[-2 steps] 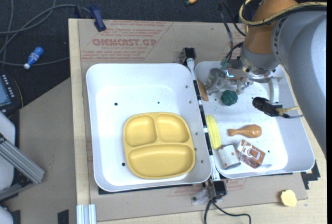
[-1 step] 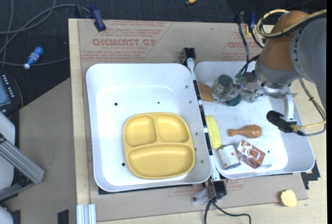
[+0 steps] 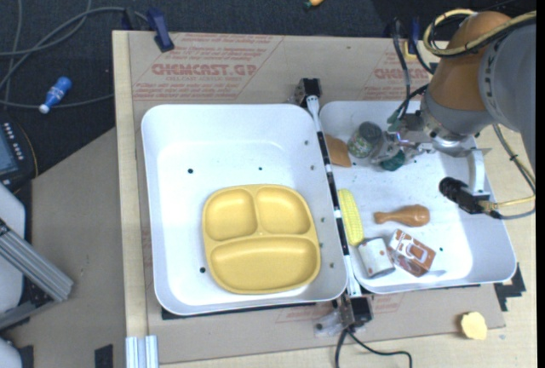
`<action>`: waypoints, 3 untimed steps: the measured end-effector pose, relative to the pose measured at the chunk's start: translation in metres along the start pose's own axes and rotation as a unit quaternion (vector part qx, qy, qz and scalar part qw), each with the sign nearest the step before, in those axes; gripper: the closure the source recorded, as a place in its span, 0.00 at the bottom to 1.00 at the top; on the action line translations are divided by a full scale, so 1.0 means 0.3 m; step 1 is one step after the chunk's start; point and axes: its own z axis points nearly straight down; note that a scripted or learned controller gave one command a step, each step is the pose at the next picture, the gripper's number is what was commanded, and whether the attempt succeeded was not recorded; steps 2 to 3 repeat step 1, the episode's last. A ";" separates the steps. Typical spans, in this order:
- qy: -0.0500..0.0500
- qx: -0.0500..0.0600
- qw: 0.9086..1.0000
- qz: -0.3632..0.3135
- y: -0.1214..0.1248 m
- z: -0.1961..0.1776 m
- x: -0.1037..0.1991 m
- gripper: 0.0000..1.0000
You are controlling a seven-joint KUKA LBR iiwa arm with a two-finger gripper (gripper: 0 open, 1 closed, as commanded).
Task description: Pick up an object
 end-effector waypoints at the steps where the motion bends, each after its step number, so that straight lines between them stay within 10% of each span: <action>1: 0.001 -0.005 1.000 -0.005 0.062 -0.317 0.269 1.00; 3: 0.001 -0.005 1.000 -0.005 0.062 -0.317 0.269 1.00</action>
